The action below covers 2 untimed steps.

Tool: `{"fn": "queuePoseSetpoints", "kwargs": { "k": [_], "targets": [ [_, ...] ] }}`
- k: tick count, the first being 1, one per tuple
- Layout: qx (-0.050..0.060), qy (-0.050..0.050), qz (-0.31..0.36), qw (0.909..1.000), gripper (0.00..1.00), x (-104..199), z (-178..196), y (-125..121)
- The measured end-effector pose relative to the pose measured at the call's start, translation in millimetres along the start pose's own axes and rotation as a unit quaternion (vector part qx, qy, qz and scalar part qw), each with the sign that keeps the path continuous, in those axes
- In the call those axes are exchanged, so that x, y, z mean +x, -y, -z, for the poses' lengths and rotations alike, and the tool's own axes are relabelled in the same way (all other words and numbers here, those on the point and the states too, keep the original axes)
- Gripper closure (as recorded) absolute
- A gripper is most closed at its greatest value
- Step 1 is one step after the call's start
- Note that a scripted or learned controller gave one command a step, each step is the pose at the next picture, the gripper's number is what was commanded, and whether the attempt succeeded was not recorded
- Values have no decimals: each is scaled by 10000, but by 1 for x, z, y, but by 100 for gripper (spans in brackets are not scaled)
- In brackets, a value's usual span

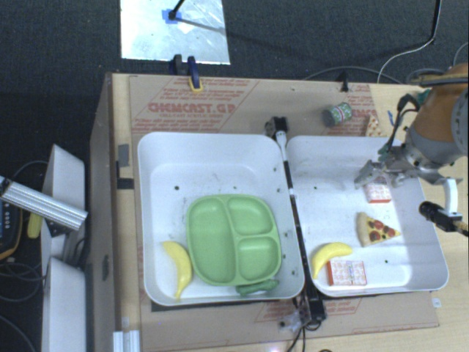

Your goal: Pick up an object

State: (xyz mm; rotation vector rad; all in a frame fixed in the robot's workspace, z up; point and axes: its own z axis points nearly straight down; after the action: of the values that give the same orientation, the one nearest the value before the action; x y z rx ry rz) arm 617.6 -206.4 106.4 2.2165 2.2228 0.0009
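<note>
End effector (381,173) above small box (378,193), pizza slice (375,229), banana (327,255) nearby

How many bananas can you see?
2. One banana lies in the left bin, left of the green plate. The other banana lies in the right bin, near its front.

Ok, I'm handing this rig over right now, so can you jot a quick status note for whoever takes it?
Gripper: low over the back of the right bin, just above the small red and white carton; nothing seen between its fingers.
Right bin: that carton, pizza slice, banana, red and white box at the front.
Left bin: green divided plate, second banana, green utensil.
Small can lies on the bench behind the bins.
Done: nothing lifted yet.
Left: grasp one object and lift; the carton looks nearest.
</note>
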Motion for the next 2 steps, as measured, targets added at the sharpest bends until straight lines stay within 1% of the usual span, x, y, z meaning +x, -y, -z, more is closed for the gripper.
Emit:
{"fn": "queuePoseSetpoints", "kwargs": {
  "k": [1,2],
  "targets": [
    [-7,0,-5,10000,0,5,68,51],
    [15,-9,-10,10000,0,2,1,62]
  ]
}}
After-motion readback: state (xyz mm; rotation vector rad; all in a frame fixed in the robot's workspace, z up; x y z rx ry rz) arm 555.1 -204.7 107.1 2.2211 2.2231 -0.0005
